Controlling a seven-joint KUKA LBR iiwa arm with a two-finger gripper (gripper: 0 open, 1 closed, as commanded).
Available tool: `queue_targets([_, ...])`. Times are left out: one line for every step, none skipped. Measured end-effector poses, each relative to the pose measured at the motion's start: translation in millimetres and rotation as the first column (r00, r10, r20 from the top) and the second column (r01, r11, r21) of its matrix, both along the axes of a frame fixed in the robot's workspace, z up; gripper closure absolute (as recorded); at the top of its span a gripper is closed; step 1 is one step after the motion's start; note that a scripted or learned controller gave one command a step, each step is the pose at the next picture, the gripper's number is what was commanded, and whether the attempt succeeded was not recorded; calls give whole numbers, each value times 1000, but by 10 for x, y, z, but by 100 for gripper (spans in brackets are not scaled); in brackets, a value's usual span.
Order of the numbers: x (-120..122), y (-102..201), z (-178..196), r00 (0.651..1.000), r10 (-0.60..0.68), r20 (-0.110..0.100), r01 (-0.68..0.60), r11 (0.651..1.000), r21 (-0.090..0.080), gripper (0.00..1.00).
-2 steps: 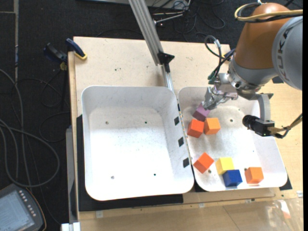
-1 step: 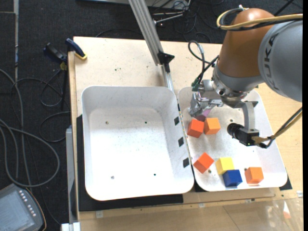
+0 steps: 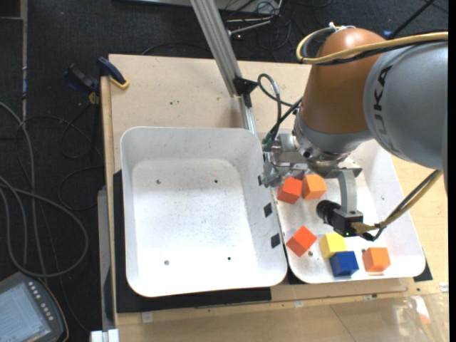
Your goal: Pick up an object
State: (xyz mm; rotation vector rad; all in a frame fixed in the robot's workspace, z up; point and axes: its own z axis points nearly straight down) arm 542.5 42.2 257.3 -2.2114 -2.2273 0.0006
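While the grey arm (image 3: 399,98) is reaching in from the right, its orange band (image 3: 342,84) is hanging over the right bin (image 3: 399,191), with the wrist hardware crowding the bin's upper left part. Below the wrist, the gripper (image 3: 303,184) is sitting over two blocks lying side by side and touching: a red-orange block (image 3: 289,190) on the left and a lighter orange block (image 3: 313,187) on the right. Whether either block is being gripped cannot be told, as the wrist is covering the fingers from above. A black fitting (image 3: 336,216) with a cable is hanging just beside them on the lower right. Nearer the front edge, four more blocks are lying on the bin floor: another red-orange block (image 3: 301,240), a yellow block (image 3: 331,244) just beside it, a blue block (image 3: 344,263) touching the yellow one, and an orange block (image 3: 376,259) slightly apart at the right. Alongside, the left bin (image 3: 142,155) is sitting on the wooden bench (image 3: 178,84), whose far left corner is carrying a blue-and-yellow clamp (image 3: 107,71).
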Motion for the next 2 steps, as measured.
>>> queue_targets([-231, 431, -205, 1000, 0, -2, 0, 1000, -1, 100])
queue_targets([-220, 399, -195, 1000, -8, 2, 8, 1000, -2, 0])
